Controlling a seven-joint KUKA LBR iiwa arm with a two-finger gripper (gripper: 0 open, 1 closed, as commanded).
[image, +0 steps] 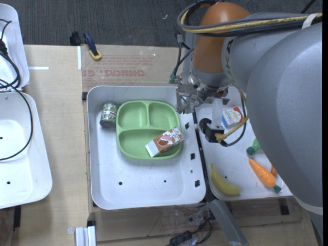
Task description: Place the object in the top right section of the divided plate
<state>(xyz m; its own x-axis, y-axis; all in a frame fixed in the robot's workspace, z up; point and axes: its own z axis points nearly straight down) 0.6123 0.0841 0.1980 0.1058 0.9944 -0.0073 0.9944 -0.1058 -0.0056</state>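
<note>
1 carton (165, 142) lies on the green plate (134, 118), below-left of the claw (185, 104).

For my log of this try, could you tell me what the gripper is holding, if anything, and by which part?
It cannot be told: the gripper sits at the plate's top right edge, and no object shows there. The carton lies on the plate.

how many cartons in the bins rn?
2. A brown-and-white carton lies in the green divided plate's bottom section, over its right rim. A white carton with an orange top lies in the right bin. The arm may hide more.
</note>
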